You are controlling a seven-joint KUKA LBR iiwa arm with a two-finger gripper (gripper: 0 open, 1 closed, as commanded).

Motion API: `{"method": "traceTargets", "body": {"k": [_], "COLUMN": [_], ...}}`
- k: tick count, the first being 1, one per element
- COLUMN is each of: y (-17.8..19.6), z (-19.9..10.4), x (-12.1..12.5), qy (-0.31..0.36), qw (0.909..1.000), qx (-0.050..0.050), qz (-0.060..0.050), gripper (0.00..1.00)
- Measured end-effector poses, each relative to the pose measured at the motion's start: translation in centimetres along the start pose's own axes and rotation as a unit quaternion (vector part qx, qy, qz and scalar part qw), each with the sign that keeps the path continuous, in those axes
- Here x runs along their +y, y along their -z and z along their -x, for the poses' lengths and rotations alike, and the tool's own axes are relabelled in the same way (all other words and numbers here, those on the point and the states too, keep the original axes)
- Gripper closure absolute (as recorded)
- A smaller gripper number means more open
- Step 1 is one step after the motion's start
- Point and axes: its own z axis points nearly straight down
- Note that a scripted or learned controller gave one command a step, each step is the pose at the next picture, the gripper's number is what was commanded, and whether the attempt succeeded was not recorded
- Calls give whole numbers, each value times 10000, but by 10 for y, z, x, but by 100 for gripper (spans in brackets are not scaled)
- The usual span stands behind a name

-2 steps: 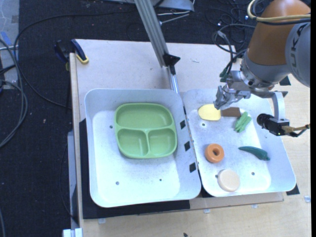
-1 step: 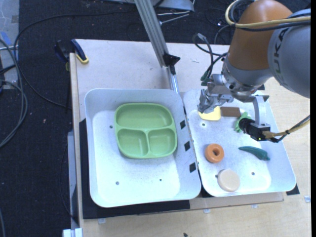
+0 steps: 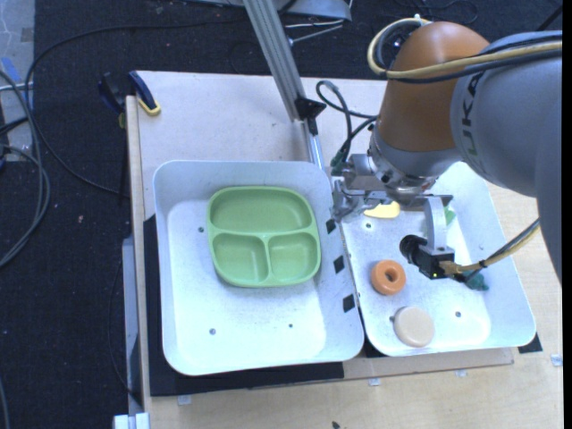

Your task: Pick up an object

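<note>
From my seat, the left bin (image 3: 250, 324) carries a green divided plate (image 3: 264, 237), well apart from the hand (image 3: 380, 192), so I judge it a poor first target. The hand hangs over the far end of the right bin (image 3: 492, 324), hidden under the wrist, and I cannot tell whether it is spread or pressed together. A small yellow piece (image 3: 384, 210) lies just beneath it, partly covered, its long axis running across the bin. Toward the near edge lie an orange ring (image 3: 388, 277) and, nearer still, a cream round puck (image 3: 414, 326), close together. The yellow piece looks like the shortest reach, straight down. The bins are white and speckled, on a pale table (image 3: 206, 105); dark floor with loose cables (image 3: 54, 150) surrounds it.
</note>
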Motion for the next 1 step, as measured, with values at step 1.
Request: {"method": "traceTargets", "body": {"k": [1], "y": [-7], "z": [-61], "x": [-14], "qy": [11], "qw": [10000], "qx": [4], "qz": [1], "gripper": [100]}}
